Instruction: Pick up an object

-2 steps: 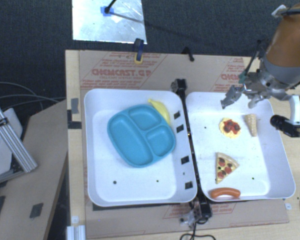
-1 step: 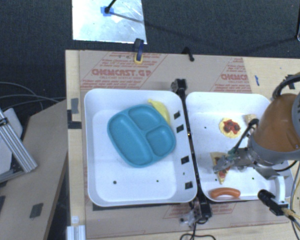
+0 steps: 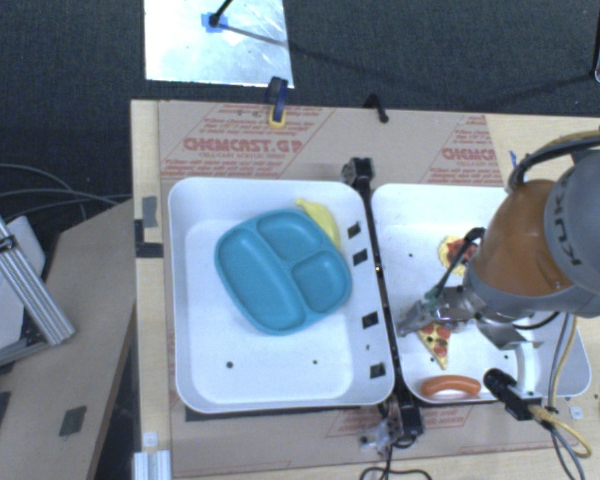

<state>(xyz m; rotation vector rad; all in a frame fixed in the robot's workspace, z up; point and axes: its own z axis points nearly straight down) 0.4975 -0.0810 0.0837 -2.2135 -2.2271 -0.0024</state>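
In the right bin (image 3: 410, 218), my gripper (image 3: 423, 320) hangs low near the left wall, under the grey and orange arm (image 3: 530, 248). A toy pizza slice (image 3: 437, 341) lies just below and to the right of the gripper tip, touching or nearly touching it. An orange sausage-shaped toy (image 3: 450, 386) rests at the bin's front edge. A small yellow and red item (image 3: 448, 251) peeks out beside the arm, partly hidden by it. I see nothing lifted off the bin floor.
The left bin (image 3: 195, 368) holds a blue divided plate (image 3: 280, 268) with a yellow banana-like item (image 3: 322, 218) tucked behind it. A black divider with clips (image 3: 372, 278) runs between the bins. Cables (image 3: 555, 423) trail at the front right.
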